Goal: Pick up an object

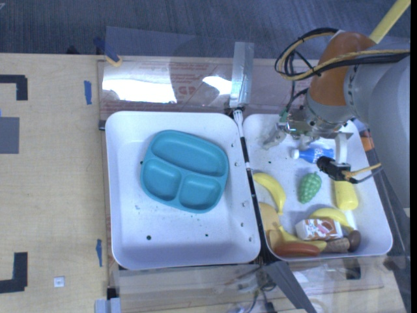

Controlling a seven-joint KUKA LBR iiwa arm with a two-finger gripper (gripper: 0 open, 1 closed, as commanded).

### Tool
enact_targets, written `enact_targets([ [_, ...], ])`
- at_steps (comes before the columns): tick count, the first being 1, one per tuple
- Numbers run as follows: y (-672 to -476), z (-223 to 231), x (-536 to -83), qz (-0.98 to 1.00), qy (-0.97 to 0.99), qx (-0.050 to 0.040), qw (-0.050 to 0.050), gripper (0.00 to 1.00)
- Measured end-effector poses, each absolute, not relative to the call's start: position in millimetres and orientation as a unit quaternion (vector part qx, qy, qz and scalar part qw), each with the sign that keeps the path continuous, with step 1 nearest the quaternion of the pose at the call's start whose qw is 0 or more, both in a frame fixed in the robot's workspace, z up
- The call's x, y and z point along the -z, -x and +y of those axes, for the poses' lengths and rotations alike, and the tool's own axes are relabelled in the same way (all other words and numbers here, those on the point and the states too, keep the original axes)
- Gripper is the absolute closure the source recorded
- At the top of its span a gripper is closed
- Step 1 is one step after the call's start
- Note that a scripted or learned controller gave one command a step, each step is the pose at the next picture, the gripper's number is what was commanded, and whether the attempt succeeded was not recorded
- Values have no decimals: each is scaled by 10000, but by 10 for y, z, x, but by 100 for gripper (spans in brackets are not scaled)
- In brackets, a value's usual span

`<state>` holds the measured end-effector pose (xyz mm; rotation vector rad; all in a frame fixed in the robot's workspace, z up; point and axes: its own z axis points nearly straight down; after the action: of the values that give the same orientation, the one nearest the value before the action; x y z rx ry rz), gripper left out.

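My gripper [311,134] hangs over the far part of the right bin [381,235], below the orange wrist band. Just beneath it on the near side lies a small blue and white object [319,154]; I cannot tell whether they touch. Nearer me in the same bin lie a green bunch of grapes [310,186], a yellow banana [272,189], a yellow block [345,195], a second banana [332,215], a red and white packet [319,229] and a red sausage [301,248].
The left bin [117,194] holds a blue divided plate [184,170]. A metal divider [242,77] stands behind where the bins meet. Black and yellow cables [306,47] loop above the wrist. A black part [332,169] juts out beside the grapes.
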<state>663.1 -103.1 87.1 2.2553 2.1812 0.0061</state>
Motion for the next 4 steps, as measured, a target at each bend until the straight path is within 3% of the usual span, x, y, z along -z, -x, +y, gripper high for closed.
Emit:
enact_targets([
  [1,-6606,-1000,-968,7722,-6353,-5,5,0],
  [2,-6157,-1527,-861,7211,-6929,-3,6,0],
  [3,-6385,-1239,-857,6527,-7576,-12,16,0],
  [4,-6384,-1240,-857,6527,-7576,-11,15,0],
])
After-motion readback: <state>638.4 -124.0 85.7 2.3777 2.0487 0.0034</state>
